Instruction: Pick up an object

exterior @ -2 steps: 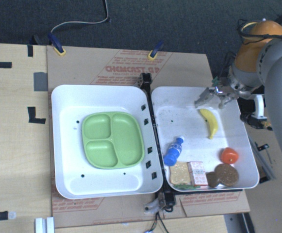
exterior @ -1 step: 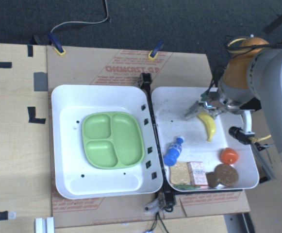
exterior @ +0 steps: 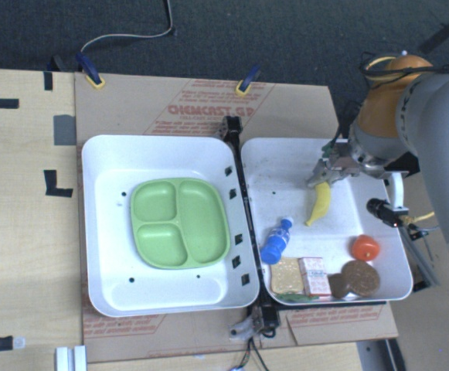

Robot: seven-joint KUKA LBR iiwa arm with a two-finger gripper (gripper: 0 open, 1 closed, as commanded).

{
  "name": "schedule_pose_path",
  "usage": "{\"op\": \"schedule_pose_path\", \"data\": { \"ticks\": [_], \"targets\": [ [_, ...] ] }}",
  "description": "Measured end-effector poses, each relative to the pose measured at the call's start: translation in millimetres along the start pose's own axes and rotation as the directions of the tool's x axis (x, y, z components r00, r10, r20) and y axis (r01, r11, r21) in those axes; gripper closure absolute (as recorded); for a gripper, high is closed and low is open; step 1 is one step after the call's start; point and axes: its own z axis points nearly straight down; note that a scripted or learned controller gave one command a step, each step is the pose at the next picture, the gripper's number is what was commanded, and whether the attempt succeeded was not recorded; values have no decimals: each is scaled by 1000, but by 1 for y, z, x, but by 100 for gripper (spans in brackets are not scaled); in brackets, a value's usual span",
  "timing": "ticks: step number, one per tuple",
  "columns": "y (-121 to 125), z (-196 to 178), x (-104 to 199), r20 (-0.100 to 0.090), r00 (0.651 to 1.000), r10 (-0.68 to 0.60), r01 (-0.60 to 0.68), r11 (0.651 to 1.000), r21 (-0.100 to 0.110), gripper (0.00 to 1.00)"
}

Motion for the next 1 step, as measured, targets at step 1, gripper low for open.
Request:
{"op": "schedule_pose_path", "data": {
  "ticks": [1],
  "targets": [
    [-5,-88,99,-6,1000,-2,2,1000,5,100]
  ]
}}
